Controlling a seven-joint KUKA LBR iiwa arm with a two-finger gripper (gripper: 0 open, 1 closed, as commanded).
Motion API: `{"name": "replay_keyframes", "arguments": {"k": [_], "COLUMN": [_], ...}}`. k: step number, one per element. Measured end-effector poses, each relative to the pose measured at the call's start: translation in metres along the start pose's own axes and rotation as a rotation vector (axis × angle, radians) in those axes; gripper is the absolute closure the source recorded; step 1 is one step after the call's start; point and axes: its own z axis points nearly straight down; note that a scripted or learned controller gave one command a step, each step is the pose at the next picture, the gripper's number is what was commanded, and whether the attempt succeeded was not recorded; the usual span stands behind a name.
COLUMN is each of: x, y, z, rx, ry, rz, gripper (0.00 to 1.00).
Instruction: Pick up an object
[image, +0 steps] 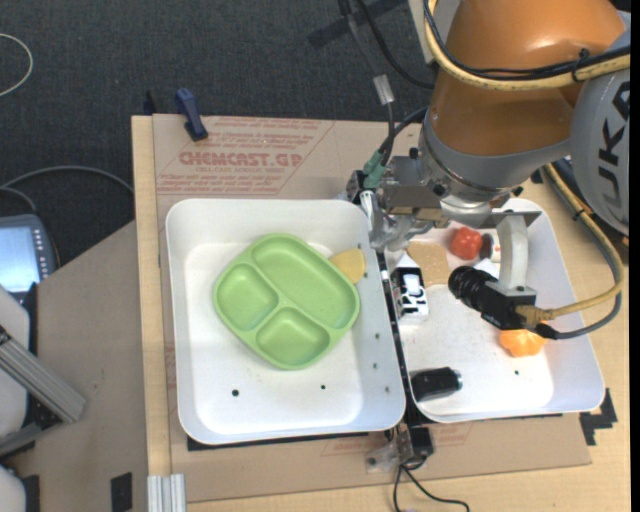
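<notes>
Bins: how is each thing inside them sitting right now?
Green plate: flat, right way up, sections empty, left bin.
Yellow piece: flat, against the plate's edge.
Red thing: loose, right bin.
Orange thing: loose, right bin.
Black thing: lying flat, right bin.
Gripper: low beside the bins' shared wall.

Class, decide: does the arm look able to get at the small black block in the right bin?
Probably yes. The black block lies alone near the front of the right bin, with nothing on or against it, and the gripper hangs by that bin's left rim.
</notes>
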Motion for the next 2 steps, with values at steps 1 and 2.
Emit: {"name": "replay_keyframes", "arguments": {"k": [1,2], "x": [-0.052,-0.066], "y": [-0.028,-0.032], "z": [0.060,0.006], "rx": [0.008,0.001], "ry": [-0.001,-0.001], "rz": [0.007,0.005], "gripper": [1.00,1.00]}}
